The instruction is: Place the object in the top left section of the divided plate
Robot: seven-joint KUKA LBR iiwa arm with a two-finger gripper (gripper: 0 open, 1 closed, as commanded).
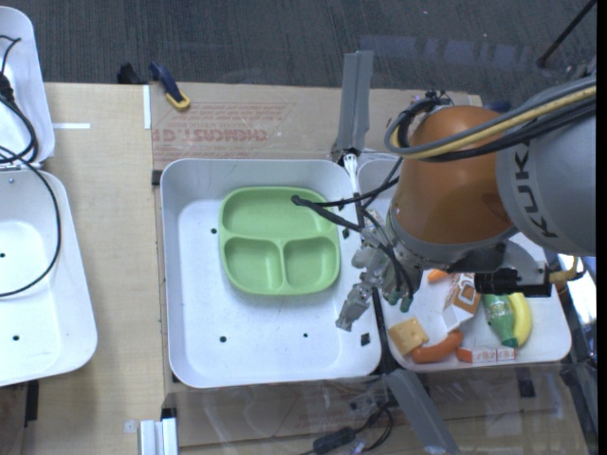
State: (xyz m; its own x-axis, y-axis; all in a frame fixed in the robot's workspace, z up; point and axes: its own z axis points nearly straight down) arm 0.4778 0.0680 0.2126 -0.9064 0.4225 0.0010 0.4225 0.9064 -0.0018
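Observation:
The light green divided plate lies in the upper middle of the left bin, with one long section at the back and two smaller ones in front. Nothing lies in its sections. My gripper hangs over the left bin's right edge, just right of and below the plate, tilted down to the left. No object shows in it. The arm's orange band covers much of the right bin.
The right bin holds a tan cracker square, an orange carrot-like piece, a banana, a green bottle and a white packet. Black cables cross the plate's upper right corner.

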